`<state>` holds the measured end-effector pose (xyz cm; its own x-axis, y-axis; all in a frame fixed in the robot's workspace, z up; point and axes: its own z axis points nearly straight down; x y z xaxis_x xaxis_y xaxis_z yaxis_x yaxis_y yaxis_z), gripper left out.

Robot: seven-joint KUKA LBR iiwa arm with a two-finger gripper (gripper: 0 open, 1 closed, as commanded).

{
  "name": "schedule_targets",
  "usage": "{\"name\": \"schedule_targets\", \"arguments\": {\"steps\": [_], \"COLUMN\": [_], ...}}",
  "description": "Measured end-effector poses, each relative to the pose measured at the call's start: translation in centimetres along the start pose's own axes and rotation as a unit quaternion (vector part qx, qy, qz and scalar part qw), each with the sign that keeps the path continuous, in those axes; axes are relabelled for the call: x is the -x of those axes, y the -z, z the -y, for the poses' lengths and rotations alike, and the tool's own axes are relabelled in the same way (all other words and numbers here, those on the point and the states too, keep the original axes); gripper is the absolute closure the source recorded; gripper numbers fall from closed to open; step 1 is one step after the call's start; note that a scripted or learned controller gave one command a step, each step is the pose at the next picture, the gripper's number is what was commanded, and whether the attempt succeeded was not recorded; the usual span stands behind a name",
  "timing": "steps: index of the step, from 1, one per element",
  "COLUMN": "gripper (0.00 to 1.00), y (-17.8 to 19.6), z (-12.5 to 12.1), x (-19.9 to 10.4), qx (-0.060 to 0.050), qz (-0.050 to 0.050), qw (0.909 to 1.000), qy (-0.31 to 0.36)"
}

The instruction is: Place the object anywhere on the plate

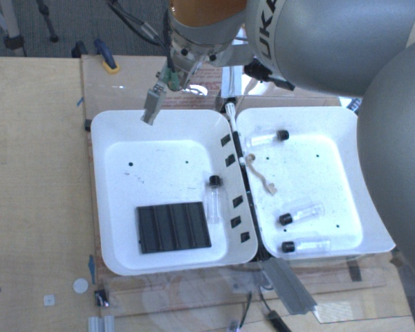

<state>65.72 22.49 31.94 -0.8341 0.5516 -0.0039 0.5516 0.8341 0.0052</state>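
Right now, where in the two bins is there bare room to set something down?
Left bin: free floor above the black plate; one vial lies at its right. Right bin: crowded low, vials; some room centre-right.

plate (173,227) and one tube (213,197) in left bin (117,151), three tubes (303,211) in right bin (335,126)

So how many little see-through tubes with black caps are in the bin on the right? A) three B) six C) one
A: three capped tubes lie in the right bin, one near the top and two lower down.
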Motion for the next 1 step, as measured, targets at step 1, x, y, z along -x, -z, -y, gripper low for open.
{"name": "schedule_targets", "arguments": {"steps": [1], "gripper": [1.00], "y": [1.18], "z": [-0.10], "x": [0.09], "qx": [0.004], "qz": [0.002], "qw": [1.0000], "qy": [0.000]}}
